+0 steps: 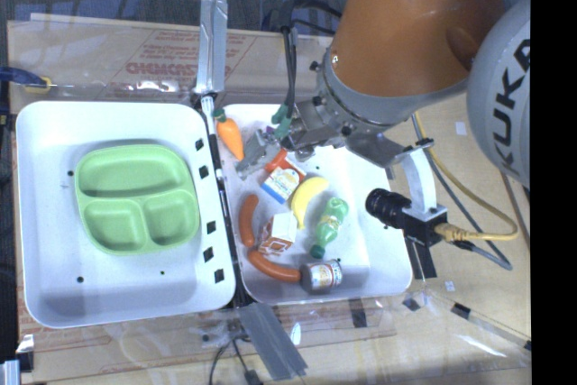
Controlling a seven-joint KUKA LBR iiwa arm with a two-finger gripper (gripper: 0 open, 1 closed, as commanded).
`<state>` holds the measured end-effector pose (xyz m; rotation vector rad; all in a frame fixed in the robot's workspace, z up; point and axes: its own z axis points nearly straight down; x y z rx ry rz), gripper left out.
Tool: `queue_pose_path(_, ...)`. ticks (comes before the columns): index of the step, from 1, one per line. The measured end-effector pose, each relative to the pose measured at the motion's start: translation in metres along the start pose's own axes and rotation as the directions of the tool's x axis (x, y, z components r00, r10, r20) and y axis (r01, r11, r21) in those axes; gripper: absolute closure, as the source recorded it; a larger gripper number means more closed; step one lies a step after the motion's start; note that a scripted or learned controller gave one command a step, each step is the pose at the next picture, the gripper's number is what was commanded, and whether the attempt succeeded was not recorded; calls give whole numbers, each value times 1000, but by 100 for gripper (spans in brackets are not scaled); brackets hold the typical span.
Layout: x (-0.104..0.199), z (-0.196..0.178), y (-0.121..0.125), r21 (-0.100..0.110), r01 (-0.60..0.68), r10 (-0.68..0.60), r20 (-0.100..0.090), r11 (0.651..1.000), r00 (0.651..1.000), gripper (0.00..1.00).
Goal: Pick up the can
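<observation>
**Gripper at the far end of the right bin, can waiting at the near end**

While the shallow white left bin [36,221] carries a light-green plastic divided tray [137,197], the shallow white right bin [383,261] holds all the clutter: a small orange carrot [231,137], two reddish-brown sausages [249,221], a yellow banana [309,198], a green plastic bottle [328,225]. Lying on its side at the bin's near edge, just beside the lower sausage's end, is the small metal can with a dull brown label and silvery ends [321,276].

The step in hand looks like the approach. The grey two-finger gripper [275,140] hangs over the far end of the right bin, near the carrot; whether it is spread or closed I cannot tell. Next it would need to travel toward the near edge and descend across the can's round body
</observation>
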<state>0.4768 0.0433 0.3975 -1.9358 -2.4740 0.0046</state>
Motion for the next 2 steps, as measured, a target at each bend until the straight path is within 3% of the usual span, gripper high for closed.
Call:
queue_pose_path(1,39,146,9,2,122,-122,-1,993,993,0)
queue_pose_path(2,-35,203,-9,0,254,-254,-2,967,967,0)
